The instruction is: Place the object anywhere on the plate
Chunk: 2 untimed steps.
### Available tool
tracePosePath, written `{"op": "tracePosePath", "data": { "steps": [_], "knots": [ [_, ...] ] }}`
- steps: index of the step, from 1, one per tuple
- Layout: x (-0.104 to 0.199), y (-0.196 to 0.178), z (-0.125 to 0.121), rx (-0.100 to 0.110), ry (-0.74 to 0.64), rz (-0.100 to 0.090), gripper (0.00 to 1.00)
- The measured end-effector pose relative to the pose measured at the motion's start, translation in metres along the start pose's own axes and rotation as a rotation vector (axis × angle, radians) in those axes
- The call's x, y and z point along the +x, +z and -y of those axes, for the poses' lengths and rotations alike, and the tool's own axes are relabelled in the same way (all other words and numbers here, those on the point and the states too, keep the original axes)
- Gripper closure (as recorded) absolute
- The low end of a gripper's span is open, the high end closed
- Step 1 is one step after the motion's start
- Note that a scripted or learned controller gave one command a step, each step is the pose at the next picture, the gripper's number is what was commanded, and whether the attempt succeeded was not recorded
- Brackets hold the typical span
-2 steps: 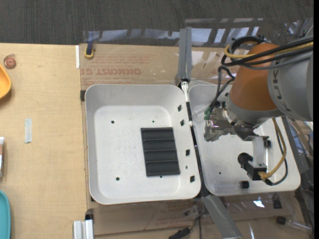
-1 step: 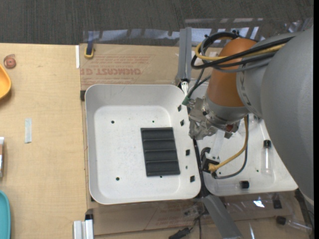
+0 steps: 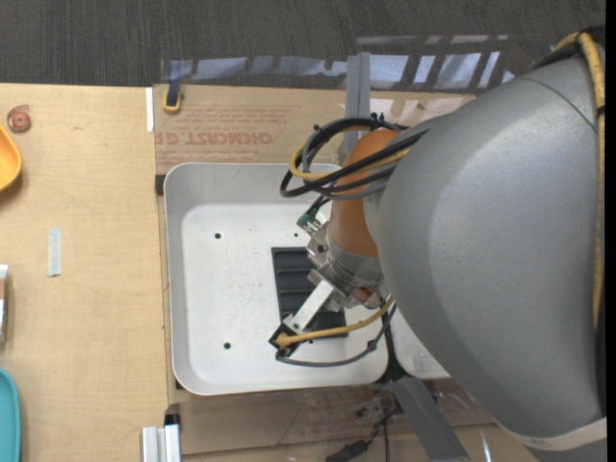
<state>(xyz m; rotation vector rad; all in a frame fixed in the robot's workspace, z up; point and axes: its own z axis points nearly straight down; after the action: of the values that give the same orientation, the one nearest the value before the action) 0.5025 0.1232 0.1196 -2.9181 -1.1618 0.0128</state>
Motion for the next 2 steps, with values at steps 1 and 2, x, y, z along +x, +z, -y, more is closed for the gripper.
{"op": "tracePosePath", "data": {
  "steps": [1,2],
  "knots": [
    [0.0057,-0.1533,0.0435,-0.005,-0.261,-0.002,1.00],
    [0.0056,-0.1531,0.0436,-0.005,-0.261,-0.002,0.00]
  ]
}}
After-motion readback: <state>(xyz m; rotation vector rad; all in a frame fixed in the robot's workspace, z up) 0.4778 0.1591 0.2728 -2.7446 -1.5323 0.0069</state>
